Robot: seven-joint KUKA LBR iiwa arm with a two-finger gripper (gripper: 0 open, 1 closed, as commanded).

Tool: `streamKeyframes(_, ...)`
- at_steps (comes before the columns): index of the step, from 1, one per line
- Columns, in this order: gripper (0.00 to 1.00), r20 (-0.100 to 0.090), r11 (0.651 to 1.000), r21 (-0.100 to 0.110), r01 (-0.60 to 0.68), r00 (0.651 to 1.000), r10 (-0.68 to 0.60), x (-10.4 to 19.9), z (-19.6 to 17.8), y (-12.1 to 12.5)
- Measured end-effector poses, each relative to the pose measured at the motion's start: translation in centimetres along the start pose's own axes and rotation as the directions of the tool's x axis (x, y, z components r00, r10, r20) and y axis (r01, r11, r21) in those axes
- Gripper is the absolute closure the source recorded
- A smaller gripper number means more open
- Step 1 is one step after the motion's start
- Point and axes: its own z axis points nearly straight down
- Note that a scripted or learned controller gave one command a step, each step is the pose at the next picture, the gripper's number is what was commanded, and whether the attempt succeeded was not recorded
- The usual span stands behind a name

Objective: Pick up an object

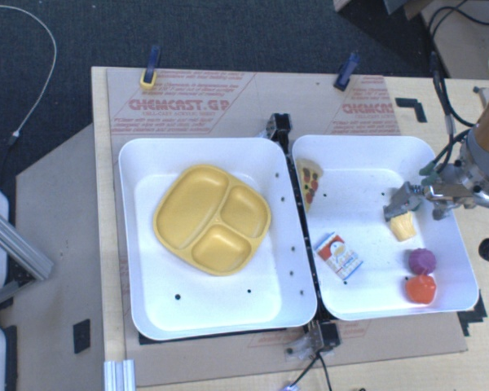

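My gripper [401,205] reaches in from the right over the right bin [367,300]. It hangs directly over a pale yellow block [404,229] and meets the block's top edge. Whether the block is gripped cannot be made out. Nearer the front lie a purple ball [422,260] and an orange-red fruit [421,289]. A small red, white and blue box [340,257] lies in the bin's middle. A flat tan piece with red spots [310,182] leans on the bin's left wall.
In the left bin [147,300] rests a yellow divided plate [213,218]. A black divider [297,218] runs between the bins. Two blue clamps [151,65] [346,71] hold the cardboard at the back. Cables hang at the right behind the arm [481,149].
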Motion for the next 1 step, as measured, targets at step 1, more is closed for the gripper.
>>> streamKeyframes(1, 0.00, 0.002, 1.000, -0.012, 0.004, 1.000, -0.004, 0.05, -0.63, 0.21)
